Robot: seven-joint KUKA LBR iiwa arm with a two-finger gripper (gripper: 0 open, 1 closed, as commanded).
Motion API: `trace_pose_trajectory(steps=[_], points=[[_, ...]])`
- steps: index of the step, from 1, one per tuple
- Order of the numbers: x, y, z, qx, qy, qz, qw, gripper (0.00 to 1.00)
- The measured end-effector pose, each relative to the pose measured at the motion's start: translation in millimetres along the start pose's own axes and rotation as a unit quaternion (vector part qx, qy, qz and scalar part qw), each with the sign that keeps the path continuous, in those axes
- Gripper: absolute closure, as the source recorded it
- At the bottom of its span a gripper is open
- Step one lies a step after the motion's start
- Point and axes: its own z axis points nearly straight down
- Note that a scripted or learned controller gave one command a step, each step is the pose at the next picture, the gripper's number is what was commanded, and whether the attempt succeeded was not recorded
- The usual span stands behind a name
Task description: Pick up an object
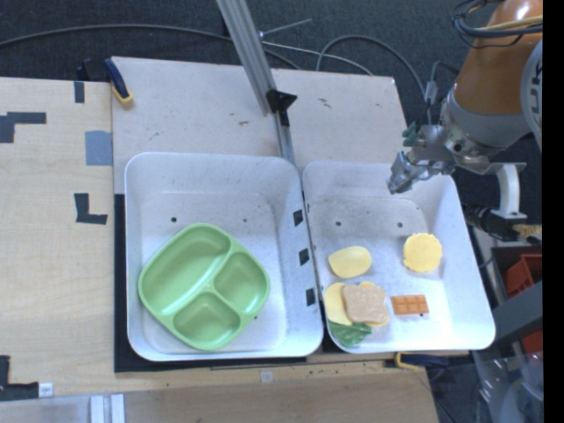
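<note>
the gripper (401,181) hangs over the far edge of the right bin (458,227); whether its jaws stand wide or narrow cannot be told. nearer the camera in that bin lie a yellow round piece (423,252), a pale yellow oval (350,261), an orange waffle block (409,305) and a tan bread slice (365,303) over a green leaf (351,333). the left bin (150,183) holds a green divided plate (204,285). no writing or label can be read

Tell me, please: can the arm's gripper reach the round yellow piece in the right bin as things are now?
Probably yes. The gripper hangs above the far end of the right bin, and the round yellow piece lies apart from the other food, with nothing over it.
</note>
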Motion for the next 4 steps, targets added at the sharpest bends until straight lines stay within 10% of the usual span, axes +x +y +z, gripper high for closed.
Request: trace_pose_trajectory(steps=[4], points=[[196,-43,62,0.005,0.001,-0.002,1.0,1.0]])
